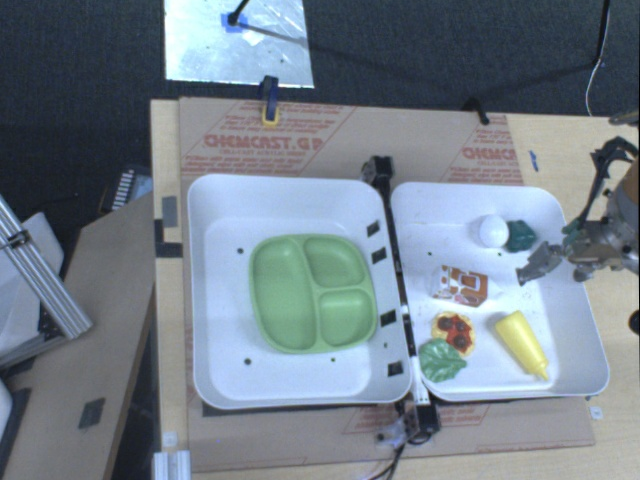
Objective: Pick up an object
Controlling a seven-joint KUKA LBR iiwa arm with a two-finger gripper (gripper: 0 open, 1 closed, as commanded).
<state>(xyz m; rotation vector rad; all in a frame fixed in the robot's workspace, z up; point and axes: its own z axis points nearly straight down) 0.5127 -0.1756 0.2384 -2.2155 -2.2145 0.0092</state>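
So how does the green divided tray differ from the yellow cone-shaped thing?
The green divided tray is broad, flat and split into three compartments; the yellow cone is small, solid and tapered. The tray lies alone in the left bin; the cone lies among several small items in the right bin. Both rest untouched on white bin floors.

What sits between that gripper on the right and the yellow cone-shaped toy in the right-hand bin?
Nothing visible stands between them. The gripper is over the right bin's right side, and the yellow cone lies just below it in the view, with bare white floor around it. The nearest other item, the red-and-white packet, lies to the cone's upper left, off that path.
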